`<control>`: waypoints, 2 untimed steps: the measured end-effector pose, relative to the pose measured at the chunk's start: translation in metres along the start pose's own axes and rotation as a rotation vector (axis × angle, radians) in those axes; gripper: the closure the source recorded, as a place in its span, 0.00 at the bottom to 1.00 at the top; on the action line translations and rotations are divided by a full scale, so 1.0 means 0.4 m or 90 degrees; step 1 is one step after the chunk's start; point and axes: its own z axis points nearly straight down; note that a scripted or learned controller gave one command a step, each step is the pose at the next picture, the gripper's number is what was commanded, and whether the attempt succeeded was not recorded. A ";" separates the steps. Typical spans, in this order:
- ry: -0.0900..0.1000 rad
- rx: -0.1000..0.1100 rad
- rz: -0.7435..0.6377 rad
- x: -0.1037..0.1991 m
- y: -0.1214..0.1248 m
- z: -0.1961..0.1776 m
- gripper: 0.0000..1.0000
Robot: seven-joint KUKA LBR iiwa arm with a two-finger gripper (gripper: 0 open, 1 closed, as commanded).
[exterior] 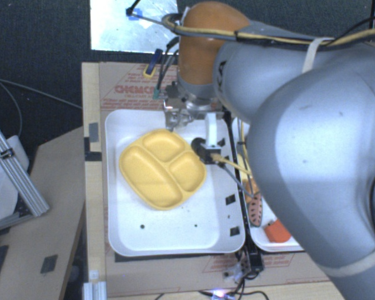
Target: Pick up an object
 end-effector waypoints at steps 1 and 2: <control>-0.001 -0.009 0.004 -0.122 0.015 0.162 1.00; 0.000 -0.005 0.006 -0.208 -0.145 -0.053 1.00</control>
